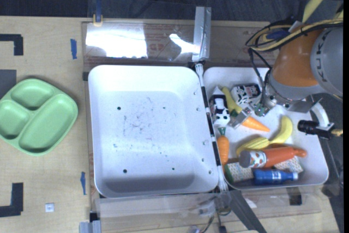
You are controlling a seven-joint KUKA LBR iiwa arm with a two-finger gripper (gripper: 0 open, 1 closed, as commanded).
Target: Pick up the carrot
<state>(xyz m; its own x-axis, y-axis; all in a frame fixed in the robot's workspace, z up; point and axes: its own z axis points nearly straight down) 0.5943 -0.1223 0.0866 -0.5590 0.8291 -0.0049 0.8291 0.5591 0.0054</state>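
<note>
A small orange carrot [223, 151] lies along the left wall of the right bin [322, 172], its pale top pointing to the far side. A second orange tapered piece [256, 124] rests in the middle of that bin with its tip pointing right. My gripper [246, 113] hangs low over the right bin, right at the thick end of this tapered piece and to the upper right of the carrot by the wall. The wrist and its orange band [294, 65] cover the bin's far right corner.
Around the gripper lie a yellow banana [275, 136], a long orange-red toy with a grey head [272, 156], a blue bottle [274, 175], a black-and-white cow toy [220, 113] and a printed packet [245, 91]. The left bin [98, 117] adjoins. A green divided plate [37, 115] sits far left.
</note>
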